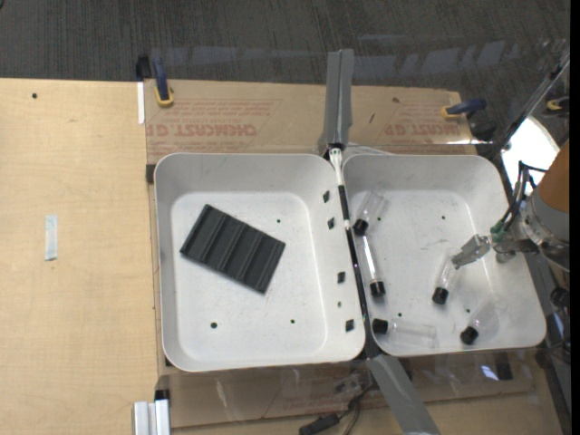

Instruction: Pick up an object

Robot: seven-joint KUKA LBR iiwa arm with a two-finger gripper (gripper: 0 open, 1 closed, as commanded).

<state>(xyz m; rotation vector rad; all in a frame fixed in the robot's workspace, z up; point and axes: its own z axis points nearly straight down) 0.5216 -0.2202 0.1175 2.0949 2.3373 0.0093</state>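
A dark grey ribbed rectangular slab [233, 248] lies tilted in the left bin [172, 243]. The right bin [426, 175] holds several clear tubes with black caps: one near the divider [366, 216], a long one [370, 267] below it, one at the front [405, 332], one at the front right [478, 323] and one in the middle right [443, 283]. My gripper [468, 251] reaches in from the right edge and hangs low over the right bin, just above and right of the middle-right tube. I see nothing held in it.
A raised divider with black clips [344, 243] runs between the bins. Cardboard [245, 125] lies behind them with clamps at its corners. The wooden bench top [72, 243] extends to the left.
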